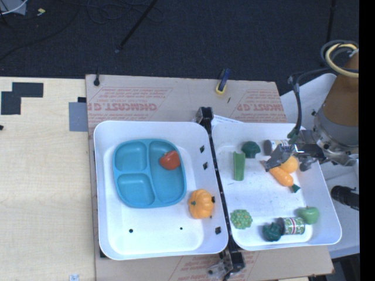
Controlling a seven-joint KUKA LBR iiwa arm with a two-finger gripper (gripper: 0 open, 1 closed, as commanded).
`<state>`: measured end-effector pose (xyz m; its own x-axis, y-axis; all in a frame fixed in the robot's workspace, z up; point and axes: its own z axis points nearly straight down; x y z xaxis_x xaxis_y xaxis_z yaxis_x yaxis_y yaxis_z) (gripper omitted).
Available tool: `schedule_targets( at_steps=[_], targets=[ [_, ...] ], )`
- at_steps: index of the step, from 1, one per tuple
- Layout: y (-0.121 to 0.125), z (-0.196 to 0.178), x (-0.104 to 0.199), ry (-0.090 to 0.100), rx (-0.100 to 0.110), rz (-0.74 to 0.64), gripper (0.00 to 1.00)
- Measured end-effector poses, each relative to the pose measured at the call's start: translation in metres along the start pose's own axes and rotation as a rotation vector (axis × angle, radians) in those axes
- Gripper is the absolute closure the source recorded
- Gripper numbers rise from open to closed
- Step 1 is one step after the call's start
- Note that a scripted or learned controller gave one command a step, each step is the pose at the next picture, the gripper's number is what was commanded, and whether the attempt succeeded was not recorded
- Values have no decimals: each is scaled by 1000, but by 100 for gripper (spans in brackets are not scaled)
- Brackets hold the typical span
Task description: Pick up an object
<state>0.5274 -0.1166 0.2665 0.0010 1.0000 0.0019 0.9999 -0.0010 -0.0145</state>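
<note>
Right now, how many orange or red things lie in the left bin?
2. A red piece lies in the upper right compartment of the blue tray. An orange pumpkin-like toy lies on the floor of the left bin, beside the tray's lower right corner.

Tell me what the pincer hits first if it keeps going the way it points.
Most likely the orange carrot-like toy directly beneath the pincer in the right bin; depth is unclear, so it may already be touching it.

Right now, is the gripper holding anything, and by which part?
It cannot be told: the gripper sits right at the orange carrot in the right bin, but no grasp shows.
</note>
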Motion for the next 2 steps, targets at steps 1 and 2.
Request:
schedule_targets(
  at_steps=[1,2],
  targets=[
    [2,-6,0,-2,-13,-2,0],
    [-5,54,-4,0,-5,-1,0]
  ],
)
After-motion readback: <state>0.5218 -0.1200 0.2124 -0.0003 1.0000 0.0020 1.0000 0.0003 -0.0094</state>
